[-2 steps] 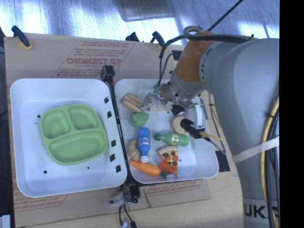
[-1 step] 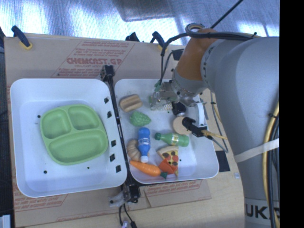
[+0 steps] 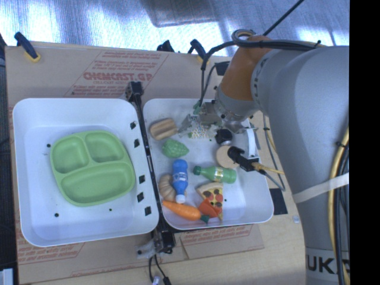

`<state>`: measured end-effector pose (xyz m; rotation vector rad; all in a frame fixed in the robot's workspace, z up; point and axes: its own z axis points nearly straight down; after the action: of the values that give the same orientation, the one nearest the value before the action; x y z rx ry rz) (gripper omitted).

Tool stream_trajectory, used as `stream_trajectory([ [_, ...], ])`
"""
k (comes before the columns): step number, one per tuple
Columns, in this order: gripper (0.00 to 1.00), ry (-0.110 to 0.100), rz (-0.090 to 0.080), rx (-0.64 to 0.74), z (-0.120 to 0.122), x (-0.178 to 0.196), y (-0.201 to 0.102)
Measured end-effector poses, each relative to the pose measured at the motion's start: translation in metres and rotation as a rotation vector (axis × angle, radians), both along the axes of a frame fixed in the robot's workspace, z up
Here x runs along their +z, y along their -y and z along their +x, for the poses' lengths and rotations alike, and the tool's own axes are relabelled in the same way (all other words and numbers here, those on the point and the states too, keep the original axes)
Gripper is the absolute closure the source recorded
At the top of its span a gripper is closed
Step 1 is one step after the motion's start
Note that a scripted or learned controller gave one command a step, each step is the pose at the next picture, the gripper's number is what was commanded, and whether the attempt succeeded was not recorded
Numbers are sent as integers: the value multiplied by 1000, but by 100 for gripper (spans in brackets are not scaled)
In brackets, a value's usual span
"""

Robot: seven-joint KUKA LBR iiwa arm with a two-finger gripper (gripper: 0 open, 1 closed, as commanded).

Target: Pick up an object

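The arm [image 3: 297, 100] comes in from the right, its orange band [image 3: 240, 76] above the back of the right bin [image 3: 261, 209]. The gripper [image 3: 199, 122] sits low over that bin's rear, near the back wall. Whether it is open, closed or gripping anything — cannot tell; the wrist housing and cables hide that part.

Objects relative to the gripper:
- Toy hot dog bun [image 3: 162, 127]: just to its left, lying near the bin's left wall.
- Green leafy piece [image 3: 175, 148]: just below and left of it, close by.
- Round tan disc [image 3: 225, 157]: below and right, partly under a black fitting on the wrist.
- Green bottle [image 3: 216, 174]: further toward the front, lying on its side.
- Blue bottle [image 3: 179, 179]: toward the front and a little left, touching a tan croissant-like piece [image 3: 167, 187].
- Pizza slice [image 3: 211, 198] and carrot [image 3: 181, 210]: farthest from it, at the front edge, side by side.

Left bin [image 3: 24, 159]: well apart from the gripper, holds a green divided tray [image 3: 92, 167] — three compartments, lying flat.

Both bins rest on brown printed cardboard [image 3: 113, 73].
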<state>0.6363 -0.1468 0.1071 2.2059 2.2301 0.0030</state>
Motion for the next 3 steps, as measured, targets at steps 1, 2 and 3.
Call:
stream_trajectory([
  [1, 0, -4, 1, -3, 8, -11, 4],
  [2, 100, -3, 0, 0, 9, 0, 5],
  [3, 0, -3, 0, 0, 9, 0, 5],
])
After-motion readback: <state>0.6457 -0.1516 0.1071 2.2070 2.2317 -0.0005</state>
